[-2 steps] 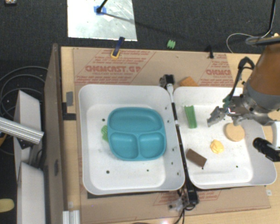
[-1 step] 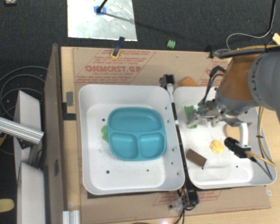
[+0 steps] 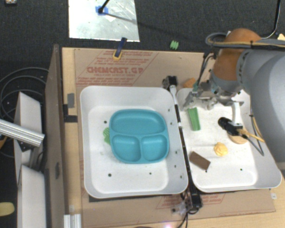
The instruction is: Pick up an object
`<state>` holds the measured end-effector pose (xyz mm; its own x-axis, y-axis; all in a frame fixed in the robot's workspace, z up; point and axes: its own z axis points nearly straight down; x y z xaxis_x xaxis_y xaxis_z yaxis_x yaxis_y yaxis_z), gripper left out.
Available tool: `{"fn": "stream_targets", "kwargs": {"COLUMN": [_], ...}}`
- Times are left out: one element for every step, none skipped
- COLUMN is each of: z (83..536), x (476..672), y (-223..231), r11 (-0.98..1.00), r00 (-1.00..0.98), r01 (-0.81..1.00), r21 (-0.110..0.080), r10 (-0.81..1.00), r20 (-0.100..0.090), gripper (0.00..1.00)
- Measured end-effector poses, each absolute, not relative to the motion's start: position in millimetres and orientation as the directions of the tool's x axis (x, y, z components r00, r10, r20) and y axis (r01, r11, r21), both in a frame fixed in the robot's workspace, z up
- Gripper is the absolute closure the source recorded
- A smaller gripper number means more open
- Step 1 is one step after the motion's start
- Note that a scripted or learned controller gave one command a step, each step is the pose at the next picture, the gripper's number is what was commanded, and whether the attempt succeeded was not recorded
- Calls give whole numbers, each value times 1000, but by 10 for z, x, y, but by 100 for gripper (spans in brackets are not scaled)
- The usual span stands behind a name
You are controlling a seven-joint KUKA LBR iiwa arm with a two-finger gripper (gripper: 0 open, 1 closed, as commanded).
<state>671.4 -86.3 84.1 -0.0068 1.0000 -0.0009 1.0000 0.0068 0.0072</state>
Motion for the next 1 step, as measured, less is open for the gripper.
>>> {"fn": "stream_targets", "kwargs": {"z": [845], "x": [6540], "y": [-892], "r11": [1], "r00": [-1], "r01": [1000], "r21": [1], "r10": [1000], "r20": [-1], "gripper": [0]}}
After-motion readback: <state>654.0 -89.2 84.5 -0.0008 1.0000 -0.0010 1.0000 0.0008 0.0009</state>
